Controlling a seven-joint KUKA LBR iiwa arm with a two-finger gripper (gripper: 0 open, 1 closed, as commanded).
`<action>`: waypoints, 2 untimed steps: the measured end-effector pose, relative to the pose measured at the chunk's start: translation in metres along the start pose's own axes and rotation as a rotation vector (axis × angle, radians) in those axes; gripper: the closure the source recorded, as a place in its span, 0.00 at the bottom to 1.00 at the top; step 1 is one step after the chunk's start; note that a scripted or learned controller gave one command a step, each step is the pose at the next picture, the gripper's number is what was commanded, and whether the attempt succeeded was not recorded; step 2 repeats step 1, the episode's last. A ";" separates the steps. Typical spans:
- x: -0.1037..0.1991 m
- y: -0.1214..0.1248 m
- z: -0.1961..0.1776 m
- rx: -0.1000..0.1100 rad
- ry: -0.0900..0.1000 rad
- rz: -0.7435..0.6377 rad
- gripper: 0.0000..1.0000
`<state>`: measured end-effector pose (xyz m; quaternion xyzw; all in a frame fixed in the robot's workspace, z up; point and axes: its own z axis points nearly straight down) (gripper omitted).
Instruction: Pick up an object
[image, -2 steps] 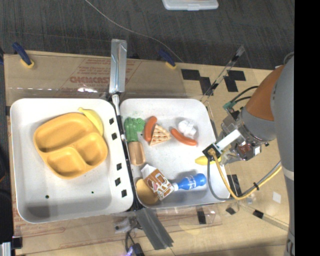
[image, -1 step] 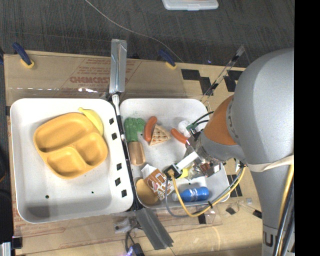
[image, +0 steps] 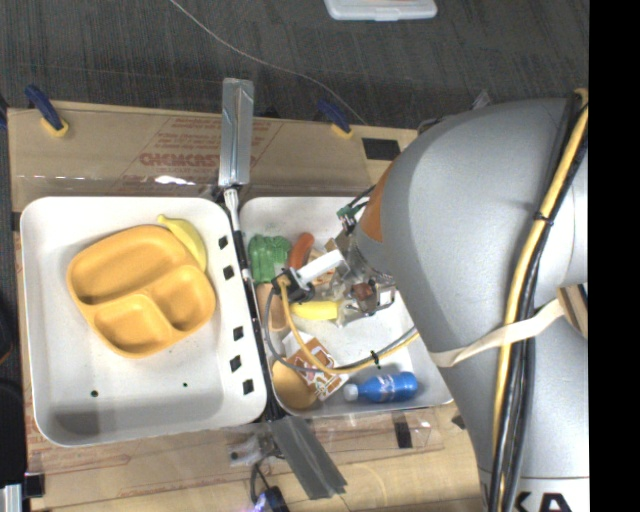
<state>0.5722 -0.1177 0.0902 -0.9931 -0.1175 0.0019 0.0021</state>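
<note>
right white bin (image: 262, 208), grey arm (image: 480, 250) low inside, jaws' state hidden

The flat brown cardboard sheet (image: 190, 150) behind the bins bears faint reddish print, perhaps "CHICAGO"; the rest is illegible.

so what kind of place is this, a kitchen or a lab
Most likely a robotics lab bench, not a kitchen: a grey arm reaches over two white bins of toy-like clutter, such as a yellow divided tray and a blue bottle.
</note>
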 end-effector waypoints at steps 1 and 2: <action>0.056 -0.024 -0.105 -0.003 0.009 0.025 1.00; 0.056 -0.024 -0.105 -0.003 0.009 0.025 1.00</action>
